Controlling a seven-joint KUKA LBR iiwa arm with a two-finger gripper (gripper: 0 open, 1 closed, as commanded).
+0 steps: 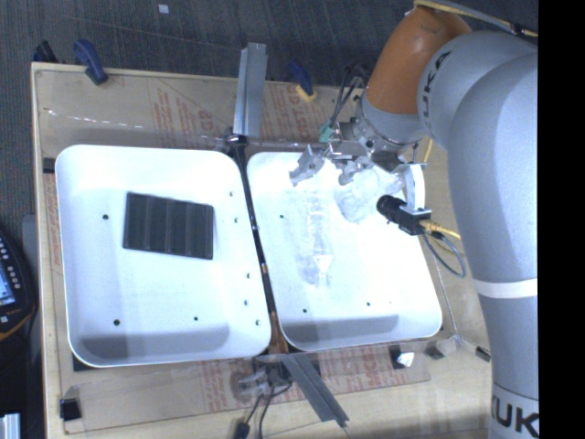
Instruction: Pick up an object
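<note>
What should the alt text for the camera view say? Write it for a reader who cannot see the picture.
A grey arm with an orange band reaches from the right, its claw over the far edge of the right white bin. A clear plastic bottle lies in that bin; the left white bin holds a dark ribbed rectangular block.

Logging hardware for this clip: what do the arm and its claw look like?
The arm is bulky, rounded and light grey, with an orange band above the wrist and dark "KU" lettering low on its body. The claw is small, pale metal. Thin cables loop around the wrist, where a black cylindrical part sticks out.
</note>
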